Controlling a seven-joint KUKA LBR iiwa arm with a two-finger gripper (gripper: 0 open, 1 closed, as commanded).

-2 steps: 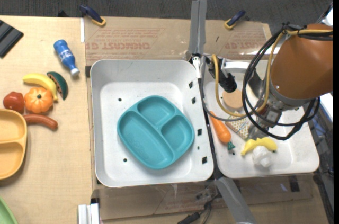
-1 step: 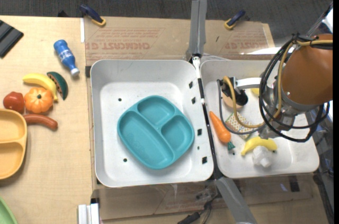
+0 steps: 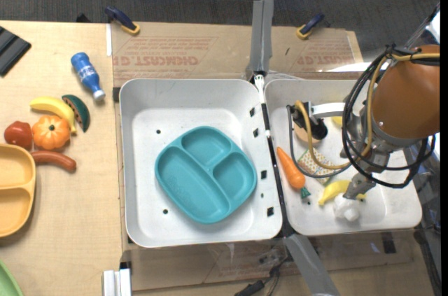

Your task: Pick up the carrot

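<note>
The carrot (image 3: 290, 168), orange with a small green top at its lower end, lies at a slant against the left wall of the right bin (image 3: 392, 217). My gripper (image 3: 359, 187) hangs low in the same bin, well to the right of the carrot. It is above the right end of a small yellow banana (image 3: 332, 192) and just over a white lump (image 3: 346, 211). Nothing is seen held in it. The wrist and cables hide the bin floor behind it.
A pale patterned piece (image 3: 309, 161) lies just right of the carrot. The left bin (image 3: 140, 120) holds a teal divided plate (image 3: 204, 174). Left of the bins on the bench are a blue bottle (image 3: 87, 75), toy fruit (image 3: 50, 131) and a yellow dish (image 3: 14, 193).
</note>
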